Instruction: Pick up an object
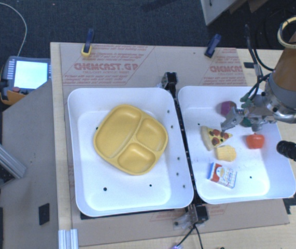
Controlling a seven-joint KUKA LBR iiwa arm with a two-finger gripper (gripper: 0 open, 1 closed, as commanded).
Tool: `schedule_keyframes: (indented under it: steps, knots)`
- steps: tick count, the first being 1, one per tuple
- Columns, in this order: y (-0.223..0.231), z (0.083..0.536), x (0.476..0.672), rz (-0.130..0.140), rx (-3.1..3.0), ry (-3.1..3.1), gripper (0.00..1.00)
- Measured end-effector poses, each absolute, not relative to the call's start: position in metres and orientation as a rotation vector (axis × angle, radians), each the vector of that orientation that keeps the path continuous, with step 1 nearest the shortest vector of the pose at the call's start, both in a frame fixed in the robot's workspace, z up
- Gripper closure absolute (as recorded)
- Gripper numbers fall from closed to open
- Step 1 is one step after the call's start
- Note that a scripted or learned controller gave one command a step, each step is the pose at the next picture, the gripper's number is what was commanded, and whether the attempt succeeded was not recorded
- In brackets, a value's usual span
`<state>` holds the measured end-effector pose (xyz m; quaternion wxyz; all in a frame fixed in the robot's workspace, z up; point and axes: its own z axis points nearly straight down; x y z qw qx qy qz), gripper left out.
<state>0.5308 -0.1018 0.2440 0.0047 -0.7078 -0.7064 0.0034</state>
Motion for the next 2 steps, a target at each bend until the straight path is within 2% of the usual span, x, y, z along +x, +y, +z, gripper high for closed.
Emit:
schedule_keyframes:
  steps: [1, 2]
  knots:
    - [-0.102, 0.249, 0.533, 0.000, -2.221, -2.221, 0.00]
    - [-0.093, 0.203, 0.531, 0.006, -2.217, -2.217, 0.00]
